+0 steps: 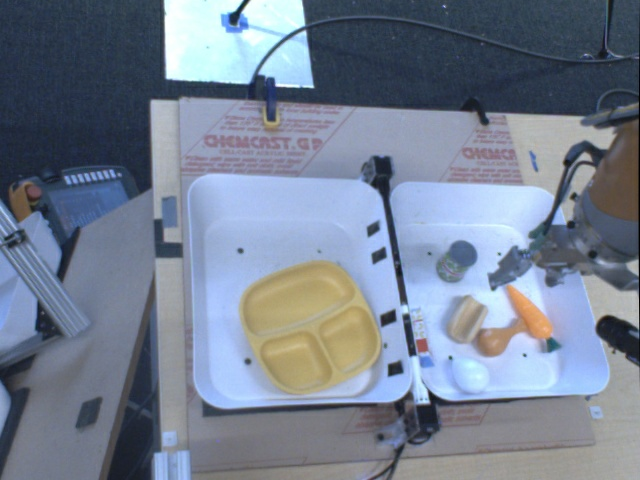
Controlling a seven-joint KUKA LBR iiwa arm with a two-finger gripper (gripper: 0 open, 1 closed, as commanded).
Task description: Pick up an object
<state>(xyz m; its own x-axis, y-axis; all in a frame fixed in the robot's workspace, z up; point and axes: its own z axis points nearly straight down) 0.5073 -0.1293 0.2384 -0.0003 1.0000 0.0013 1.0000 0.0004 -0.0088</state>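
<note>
Gripper (510,268) sits low over the right bin (500,203), arm coming in from the right, fingers look spread and released with nothing between them. It's parked just above the top end of the toy carrot (530,313), near but not visibly touching, so my read is that the carrot is the pick target and this is the approach or pre-grasp. The carrot is orange, tapered, with a dark green stub at its lower right end, lying flat and slanted along the bin floor. The slant matters: the fingers would likely need to straddle it across the narrow axis. Just beside it to the left lies an orange-brown gourd-shaped toy (497,339), close enough to get clipped on descent. Further left is a tan bread-like block (466,318), above that a small grey can (458,260) standing upright, and below them a white egg-shaped object (469,375) near the bin's front wall. All of it is clustered in the right bin within easy arm reach. The left bin (285,208) holds a yellow compartment tray (310,325), lying flat, well apart from the action. Both bins rest on a cardboard sheet on the surface (165,168).
</note>
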